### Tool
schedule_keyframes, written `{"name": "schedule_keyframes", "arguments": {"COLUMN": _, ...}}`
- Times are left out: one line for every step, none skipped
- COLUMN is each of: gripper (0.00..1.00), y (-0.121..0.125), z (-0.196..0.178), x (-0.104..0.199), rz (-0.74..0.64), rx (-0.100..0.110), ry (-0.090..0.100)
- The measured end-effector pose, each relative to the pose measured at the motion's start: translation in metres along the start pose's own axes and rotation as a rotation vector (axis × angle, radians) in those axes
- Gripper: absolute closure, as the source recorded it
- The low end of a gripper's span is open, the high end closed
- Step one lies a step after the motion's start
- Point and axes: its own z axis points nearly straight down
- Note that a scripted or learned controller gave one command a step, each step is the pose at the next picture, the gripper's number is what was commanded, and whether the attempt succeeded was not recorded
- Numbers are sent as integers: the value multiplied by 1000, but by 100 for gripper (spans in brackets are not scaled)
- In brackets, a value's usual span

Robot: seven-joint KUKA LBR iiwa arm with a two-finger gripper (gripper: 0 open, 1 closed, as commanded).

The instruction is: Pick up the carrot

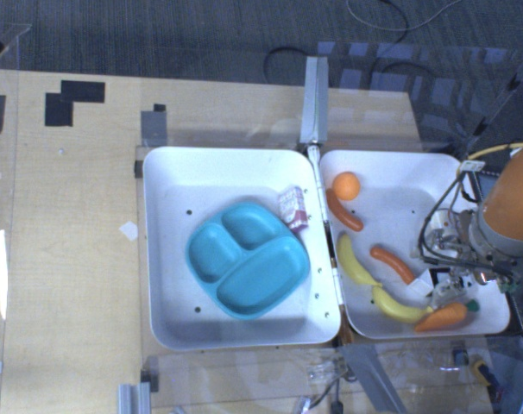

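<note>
Partly cut off by the frame's right side, the arm (512, 210) shows just its orange band and wrist above the right bin (391, 166). Its gripper (456, 281) points down at that bin's near right corner, directly over the carrot (443, 317); cables blur the tips. The carrot lies almost level, thick end rightward, slim tip touching a banana (398, 305) lying leftward.
</note>
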Motion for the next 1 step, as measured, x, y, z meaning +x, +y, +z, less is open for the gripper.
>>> {"name": "schedule_keyframes", "arguments": {"gripper": 0, "y": 0, "z": 1, "x": -4, "rz": -37, "rx": -3, "ry": 7}}
